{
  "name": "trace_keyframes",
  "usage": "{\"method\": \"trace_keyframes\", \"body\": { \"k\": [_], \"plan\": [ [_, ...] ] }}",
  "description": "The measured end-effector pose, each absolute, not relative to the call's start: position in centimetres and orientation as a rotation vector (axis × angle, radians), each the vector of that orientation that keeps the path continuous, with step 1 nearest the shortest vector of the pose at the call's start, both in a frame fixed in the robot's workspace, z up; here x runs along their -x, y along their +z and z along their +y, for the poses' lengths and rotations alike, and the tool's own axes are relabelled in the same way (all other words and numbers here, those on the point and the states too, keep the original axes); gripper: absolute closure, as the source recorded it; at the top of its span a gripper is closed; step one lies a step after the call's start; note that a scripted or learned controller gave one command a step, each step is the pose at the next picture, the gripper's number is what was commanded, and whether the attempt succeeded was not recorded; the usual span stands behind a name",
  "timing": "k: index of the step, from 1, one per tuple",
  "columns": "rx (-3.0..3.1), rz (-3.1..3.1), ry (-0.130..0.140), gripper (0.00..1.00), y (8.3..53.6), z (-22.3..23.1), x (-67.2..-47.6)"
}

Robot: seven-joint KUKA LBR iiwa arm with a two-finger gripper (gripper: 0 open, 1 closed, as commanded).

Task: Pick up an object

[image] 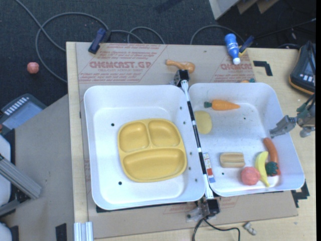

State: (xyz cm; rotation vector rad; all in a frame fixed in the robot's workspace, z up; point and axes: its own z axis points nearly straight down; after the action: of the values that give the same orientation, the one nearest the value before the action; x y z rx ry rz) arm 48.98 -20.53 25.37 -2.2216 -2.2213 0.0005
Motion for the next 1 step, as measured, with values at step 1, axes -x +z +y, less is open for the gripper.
{"method": "trace_keyframes", "body": {
  "k": [1],
  "plan": [
    [2.221,-2.225,-0.001,0.0,22.11,-19.25,-56.54]
  ]
}}
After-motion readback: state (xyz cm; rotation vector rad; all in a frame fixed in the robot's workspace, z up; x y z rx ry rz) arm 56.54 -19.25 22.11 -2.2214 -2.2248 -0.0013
